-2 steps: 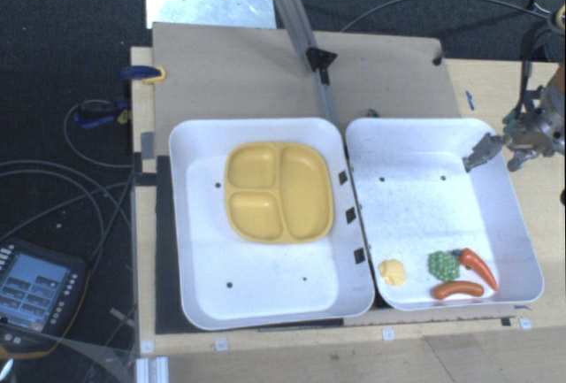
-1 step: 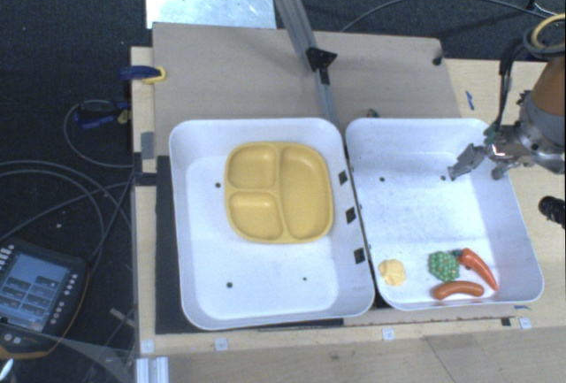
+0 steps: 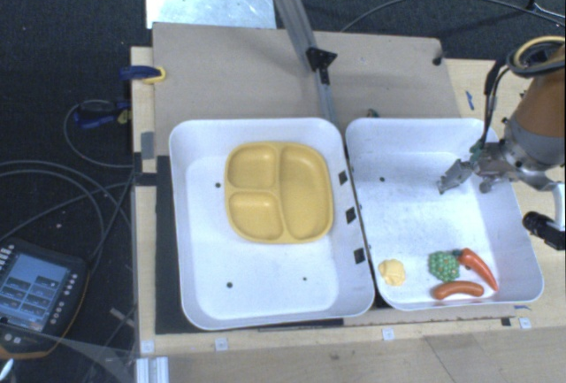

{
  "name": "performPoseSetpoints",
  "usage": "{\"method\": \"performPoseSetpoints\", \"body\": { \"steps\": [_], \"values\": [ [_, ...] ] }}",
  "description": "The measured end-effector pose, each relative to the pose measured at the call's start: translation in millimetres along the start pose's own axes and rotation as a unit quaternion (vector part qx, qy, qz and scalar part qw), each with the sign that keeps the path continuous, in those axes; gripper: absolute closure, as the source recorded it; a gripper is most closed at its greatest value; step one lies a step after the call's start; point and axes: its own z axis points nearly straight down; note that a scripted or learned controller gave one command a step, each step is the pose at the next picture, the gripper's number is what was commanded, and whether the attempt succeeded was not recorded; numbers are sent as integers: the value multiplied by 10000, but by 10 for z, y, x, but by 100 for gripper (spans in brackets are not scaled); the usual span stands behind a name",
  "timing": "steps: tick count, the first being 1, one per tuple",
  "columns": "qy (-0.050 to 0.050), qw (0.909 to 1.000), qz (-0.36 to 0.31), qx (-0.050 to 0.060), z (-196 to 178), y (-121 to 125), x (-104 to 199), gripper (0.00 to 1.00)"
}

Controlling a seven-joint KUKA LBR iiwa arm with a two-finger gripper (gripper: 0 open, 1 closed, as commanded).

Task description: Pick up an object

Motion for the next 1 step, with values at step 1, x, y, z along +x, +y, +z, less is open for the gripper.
{"method": "performPoseSetpoints", "body": {
  "steps": [1],
  "values": [
    [-7, 10000, -1, -32, -139, 19, -5, 100]
  ]
}}
